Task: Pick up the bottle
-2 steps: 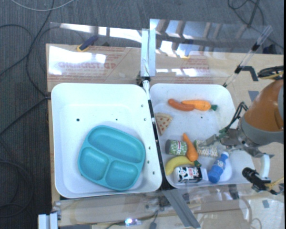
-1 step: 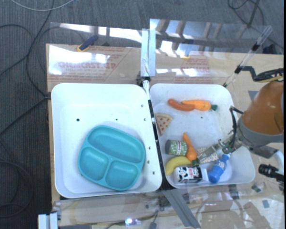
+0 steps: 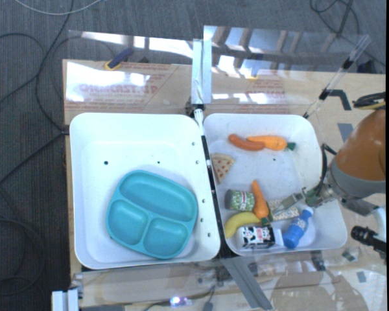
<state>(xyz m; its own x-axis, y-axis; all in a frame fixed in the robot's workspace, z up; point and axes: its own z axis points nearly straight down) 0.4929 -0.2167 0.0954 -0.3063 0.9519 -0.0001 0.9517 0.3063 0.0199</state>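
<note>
Reaching in from the right edge of the frame, the grey arm with its orange band (image 3: 369, 149) stands over the right-hand shallow white plastic bin (image 3: 319, 141), and its two-finger gripper (image 3: 309, 198) sits low at the lower right of that bin; whether it is wide or narrow I cannot tell, since it is too small and blurred there.

The left-hand shallow white bin (image 3: 91, 148) bears a teal plastic divided plate (image 3: 153, 214), well apart from the work.

The small clear bottle with a blue cap and blue base (image 3: 298, 229) lies on its side at the lower right of the frame, just below the gripper and near the bin's front wall. Nothing shows it gripped.

The risk, as I judge it, is crowding. A white toy milk carton with a dark label (image 3: 257, 236) touches or nearly touches the bottle, with a yellow toy banana (image 3: 240, 223), a small orange toy carrot (image 3: 260, 201) and a green-labelled toy can (image 3: 240, 200) just beside. A descent slightly off to the left could catch the carton instead, and a round bottle lying flat may roll or slide towards the wall as the gripper closes.
</note>
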